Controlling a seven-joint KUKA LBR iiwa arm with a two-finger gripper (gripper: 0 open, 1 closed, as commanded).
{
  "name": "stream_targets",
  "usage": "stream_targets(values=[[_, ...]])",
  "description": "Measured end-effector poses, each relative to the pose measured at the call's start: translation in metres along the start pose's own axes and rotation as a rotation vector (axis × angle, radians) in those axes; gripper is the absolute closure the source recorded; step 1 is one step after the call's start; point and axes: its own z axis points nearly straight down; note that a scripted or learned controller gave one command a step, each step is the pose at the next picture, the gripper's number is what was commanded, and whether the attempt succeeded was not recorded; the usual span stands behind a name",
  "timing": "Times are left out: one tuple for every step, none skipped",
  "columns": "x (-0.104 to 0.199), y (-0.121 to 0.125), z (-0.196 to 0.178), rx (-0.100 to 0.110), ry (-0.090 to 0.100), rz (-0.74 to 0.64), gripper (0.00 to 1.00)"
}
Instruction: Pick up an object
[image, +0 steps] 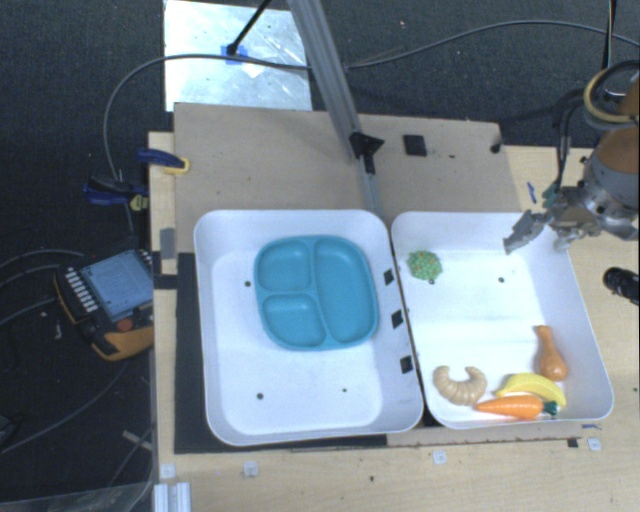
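My gripper (543, 232) hangs over the far right corner of the right bin (480, 310), its two grey fingers spread apart with nothing between them. A small green knobbly ball (424, 265) lies at the bin's far left, well to the left of the gripper. Along the near edge lie a tan croissant (459, 384), a yellow banana (535, 388) and an orange carrot (515, 406). A brown gourd-shaped piece (548, 352) rests just above the banana, near the right wall.
The left bin (230, 400) holds a blue divided plate (316, 291). A grey pole (335, 80) slants across the brown board behind the bins. Cables, clamps and a small device (110, 300) lie on the floor to the left.
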Motion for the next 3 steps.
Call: stream_targets(values=[[-0.001,0.003,0.062,0.001,0.001,0.0,0.0],[-0.004,0.002,0.124,0.0,0.0,0.001,0.0],[-0.005,0.004,0.109,-0.007,-0.002,0.0,1.0]])
